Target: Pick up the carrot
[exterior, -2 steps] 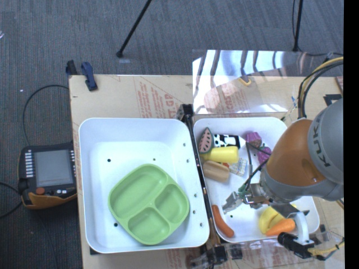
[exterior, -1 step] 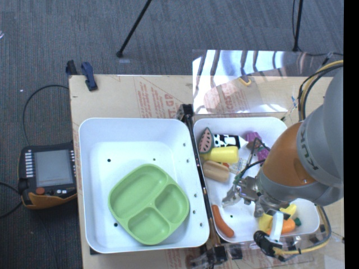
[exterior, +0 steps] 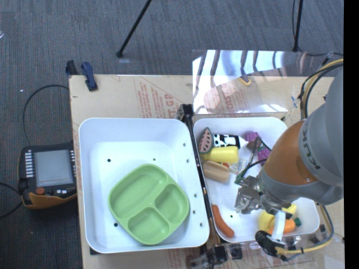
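Crowding the carrot, yellow toy, sausage nearby, jaws' state unclear.

A light green plate lies in a white bin; an orange carrot has a green top.

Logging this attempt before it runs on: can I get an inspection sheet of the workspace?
Surface: two white bins, left bin, right bin, on a board.
Job's things: carrot at the right bin's lower right, beside the tool.
Clutter: green divided plate in left bin; sausage, watermelon slice, yellow block in right bin.
Grippers: tool low over right bin; fingers unclear.
Cables: cables along the arm.
Surroundings: teach pendant on carpet, left.
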